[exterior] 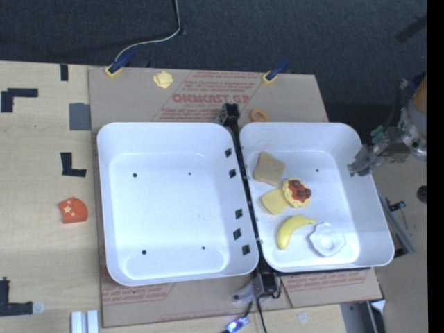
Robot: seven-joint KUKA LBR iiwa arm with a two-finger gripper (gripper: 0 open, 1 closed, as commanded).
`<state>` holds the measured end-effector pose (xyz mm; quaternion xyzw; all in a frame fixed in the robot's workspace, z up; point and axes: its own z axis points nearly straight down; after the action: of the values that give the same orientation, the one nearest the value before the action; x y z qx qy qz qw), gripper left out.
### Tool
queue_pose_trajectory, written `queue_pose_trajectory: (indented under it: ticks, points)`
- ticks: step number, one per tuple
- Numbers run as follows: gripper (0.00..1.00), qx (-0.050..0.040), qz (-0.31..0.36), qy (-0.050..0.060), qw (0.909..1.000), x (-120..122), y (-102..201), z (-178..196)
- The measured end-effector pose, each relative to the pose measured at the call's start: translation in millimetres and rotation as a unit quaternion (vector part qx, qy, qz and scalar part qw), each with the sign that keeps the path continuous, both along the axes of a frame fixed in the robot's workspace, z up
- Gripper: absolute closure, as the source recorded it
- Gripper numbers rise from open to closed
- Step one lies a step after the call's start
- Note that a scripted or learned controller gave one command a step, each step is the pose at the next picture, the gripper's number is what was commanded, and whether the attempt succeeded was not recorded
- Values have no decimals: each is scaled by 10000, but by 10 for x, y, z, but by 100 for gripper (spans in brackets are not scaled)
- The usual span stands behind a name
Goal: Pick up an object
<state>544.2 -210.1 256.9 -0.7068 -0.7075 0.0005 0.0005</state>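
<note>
Camera view: the gripper (363,164) hangs at the right bin's (347,139) right rim, carrying nothing; finger spread cannot be told. The banana (294,229) lies to its left and nearer, long axis slanting.

Dark carpet (291,19) covers the floor along the far side, with a white cable (163,39) trailing over it. The worktop (41,179) is pale wood marked with black tape. A brown cardboard sheet (208,96) lies on it, clamped at two corners.
</note>
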Motion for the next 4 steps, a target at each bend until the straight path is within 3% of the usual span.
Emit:
queue_pose_trajectory:
  ticks: [1, 2, 3, 4]
  points:
    - [0, 19, 26, 23, 10000, -216, 738, -321]
    - [0, -1, 4, -66, 10000, -533, 1131, -1561]
    - [0, -2, 13, -33, 10000, 125, 1165, -1699]
    - [0, -10, 11, -36, 10000, 1168, 1033, -1719]
